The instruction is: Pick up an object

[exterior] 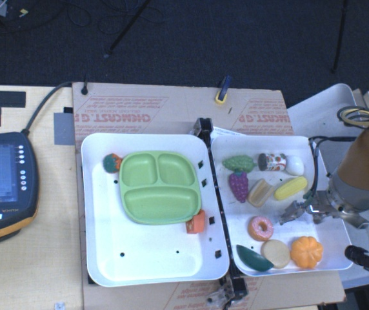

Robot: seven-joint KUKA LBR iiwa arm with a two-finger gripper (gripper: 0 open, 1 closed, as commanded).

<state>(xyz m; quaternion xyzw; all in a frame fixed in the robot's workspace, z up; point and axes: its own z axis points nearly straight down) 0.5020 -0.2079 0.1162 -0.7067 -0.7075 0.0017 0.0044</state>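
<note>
My gripper [292, 212] hangs over the right bin [319, 173], in the gap between the yellow banana [291, 188] and the orange pumpkin [307, 252]. Its fingers are open with nothing between them. The pink donut [260, 227] lies just left of the fingertips. Further left in that bin are a bread roll [260, 192], purple grapes [239, 186] and a green leafy vegetable [239, 164]. A small can [271, 162] and a white egg [295, 165] sit at the back. A beige cookie [276, 253] and a dark green piece [254, 258] lie at the front.
The left bin [107, 250] holds a green divided plate [159, 187], a small orange and green toy [111, 163] at its back left and a red-orange block [197, 223] by the plate's front right corner. A tablet controller [4, 186] rests on the bench at far left.
</note>
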